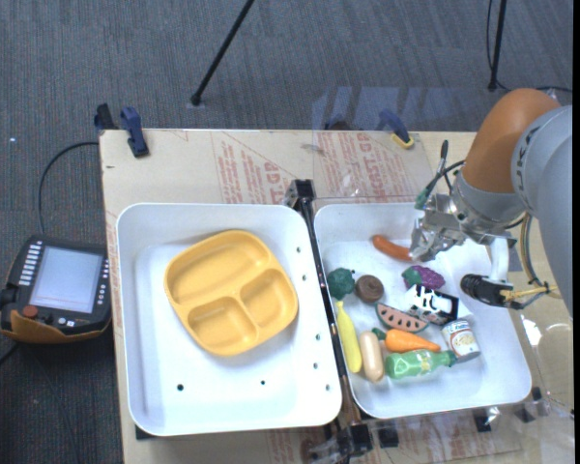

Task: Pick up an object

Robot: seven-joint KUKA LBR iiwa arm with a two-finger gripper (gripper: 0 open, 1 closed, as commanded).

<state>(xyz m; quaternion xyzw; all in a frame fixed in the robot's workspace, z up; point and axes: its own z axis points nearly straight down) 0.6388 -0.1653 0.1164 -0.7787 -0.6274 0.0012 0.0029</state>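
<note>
Pincer [427, 243] low in the right white bin [517, 380], tips at the far end of a small orange-red toy sausage [393, 249]. Finger spacing unreadable from above; cannot tell whether anything is gripped. Sausage appears to lie on the bin floor, so I judge the pick not yet done; closing and lifting remain. Left white bin [135, 394] carries a yellow three-compartment plastic tray [231, 291]. Cardboard counter [232, 167] shows red printing, mirrored and not legible.

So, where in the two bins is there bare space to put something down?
Left bin: bare floor along its walls all around the yellow plate. Right bin: crowded in the middle with toy food; bare strips near its front wall and its far left corner.
</note>
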